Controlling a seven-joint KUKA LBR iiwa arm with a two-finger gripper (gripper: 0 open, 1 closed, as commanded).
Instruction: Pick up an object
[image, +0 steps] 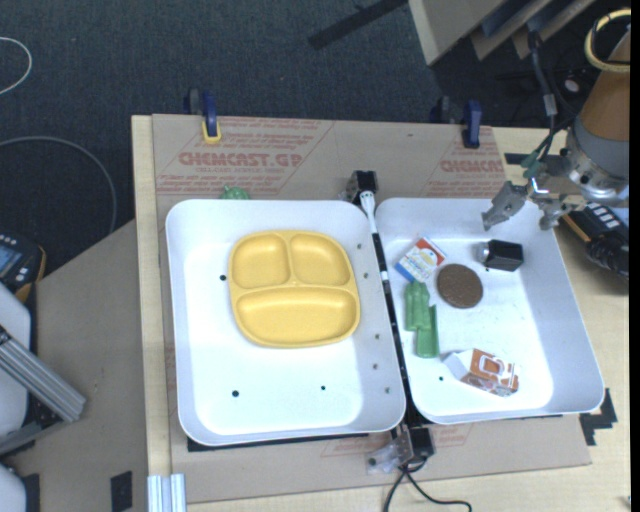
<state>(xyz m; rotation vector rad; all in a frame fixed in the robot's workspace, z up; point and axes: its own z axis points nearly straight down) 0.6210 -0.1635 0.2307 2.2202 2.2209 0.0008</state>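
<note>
We see the gripper hanging over the far right corner of the right bin, its two fingers spread apart with nothing between them. Just below it lies a small black block, with a brown disc beyond that, and further off a green bottle, a crumpled packet and a small carton.

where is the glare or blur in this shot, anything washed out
Camera view: the left bin is washed out to near-uniform white around the yellow divided plate; the right bin shows soft shadows beside the brown disc and green object; the tool near the right bin's far edge looks slightly soft; the small print on the packets is too blurred to read.
</note>
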